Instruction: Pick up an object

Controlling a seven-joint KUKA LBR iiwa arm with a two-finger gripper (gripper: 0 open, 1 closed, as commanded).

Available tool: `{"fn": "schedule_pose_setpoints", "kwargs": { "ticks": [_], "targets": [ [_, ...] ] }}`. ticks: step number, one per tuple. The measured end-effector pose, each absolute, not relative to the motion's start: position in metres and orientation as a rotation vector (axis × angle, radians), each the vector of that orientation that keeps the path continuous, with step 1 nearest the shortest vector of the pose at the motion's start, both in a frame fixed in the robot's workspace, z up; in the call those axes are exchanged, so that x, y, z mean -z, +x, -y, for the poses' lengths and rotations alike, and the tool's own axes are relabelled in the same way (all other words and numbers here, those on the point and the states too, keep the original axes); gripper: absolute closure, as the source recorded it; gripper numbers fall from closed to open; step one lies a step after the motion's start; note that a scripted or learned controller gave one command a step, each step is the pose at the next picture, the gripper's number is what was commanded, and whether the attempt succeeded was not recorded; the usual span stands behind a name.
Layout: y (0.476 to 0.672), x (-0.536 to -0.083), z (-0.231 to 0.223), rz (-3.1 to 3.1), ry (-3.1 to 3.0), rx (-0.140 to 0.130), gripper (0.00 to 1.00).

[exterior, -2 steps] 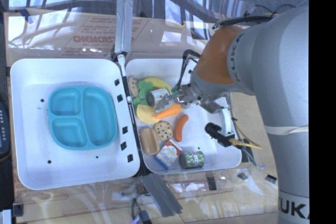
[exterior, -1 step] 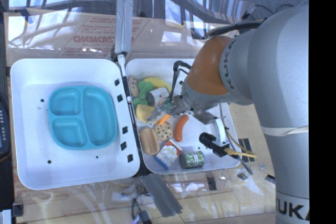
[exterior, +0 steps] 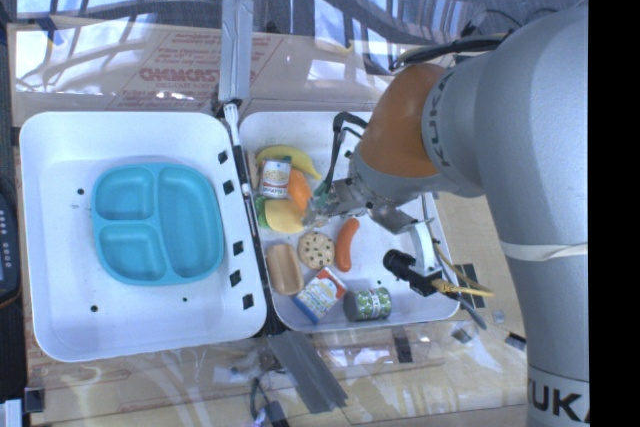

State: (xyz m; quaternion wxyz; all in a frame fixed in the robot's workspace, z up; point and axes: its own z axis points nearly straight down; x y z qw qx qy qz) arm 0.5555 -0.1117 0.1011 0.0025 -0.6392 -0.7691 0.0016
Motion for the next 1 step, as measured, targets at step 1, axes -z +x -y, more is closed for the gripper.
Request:
{"fn": "schedule_pose_setpoints", "kwargs": {
  "ticks": [1],
  "targets": [
    [0.5556,-0.1010,0.1115,2.413,-2.005,-0.005,0.00]
  ]
}}
